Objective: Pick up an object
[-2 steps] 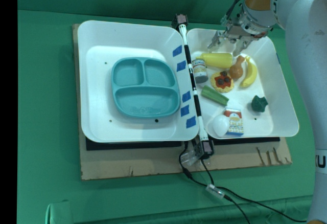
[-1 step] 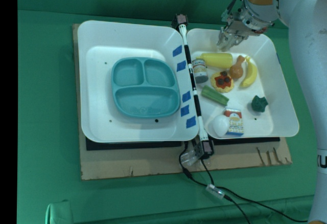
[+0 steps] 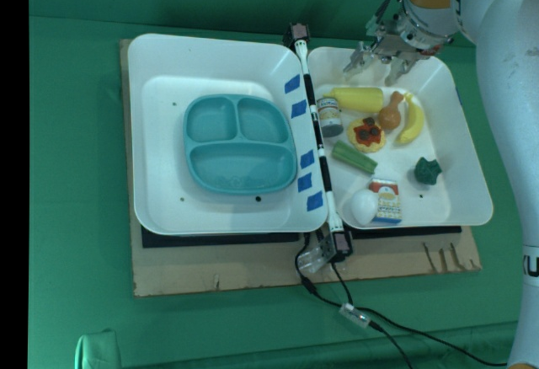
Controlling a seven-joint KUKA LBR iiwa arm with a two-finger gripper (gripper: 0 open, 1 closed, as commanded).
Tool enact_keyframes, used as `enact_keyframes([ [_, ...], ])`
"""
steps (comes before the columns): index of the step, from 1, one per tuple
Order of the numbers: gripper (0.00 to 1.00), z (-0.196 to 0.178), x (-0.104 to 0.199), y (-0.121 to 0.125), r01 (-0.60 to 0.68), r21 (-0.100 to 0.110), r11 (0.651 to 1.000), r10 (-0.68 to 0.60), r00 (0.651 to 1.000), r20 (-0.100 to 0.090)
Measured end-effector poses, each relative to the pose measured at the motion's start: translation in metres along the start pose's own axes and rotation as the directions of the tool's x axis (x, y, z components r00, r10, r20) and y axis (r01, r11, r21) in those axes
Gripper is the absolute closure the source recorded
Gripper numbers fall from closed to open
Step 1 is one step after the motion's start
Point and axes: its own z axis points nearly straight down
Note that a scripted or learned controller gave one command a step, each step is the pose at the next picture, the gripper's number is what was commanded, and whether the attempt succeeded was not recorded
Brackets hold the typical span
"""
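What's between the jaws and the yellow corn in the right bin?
Nothing visible. The gripper hangs above the right bin's far edge; the corn lies just nearer the camera, top bare. A small jar sits beside it.

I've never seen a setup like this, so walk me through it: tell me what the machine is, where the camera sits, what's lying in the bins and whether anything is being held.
The grey machine with the orange band is a robot arm reaching in from the right. Its two-finger gripper hangs open over the far end of the right bin, holding nothing. One fixed camera looks down on the bench at a slant. The left bin holds a teal divided plate. The right bin holds toy food: a corn cob, banana, drumstick, small pizza, can, green stick, broccoli, egg and small carton.
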Motion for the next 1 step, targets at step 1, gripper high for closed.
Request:
enact_keyframes([
  [1,0.0,0.022,-0.0079,-0.0431,0.005,-0.01,1.0,-0.005,1.0,0.002],
])
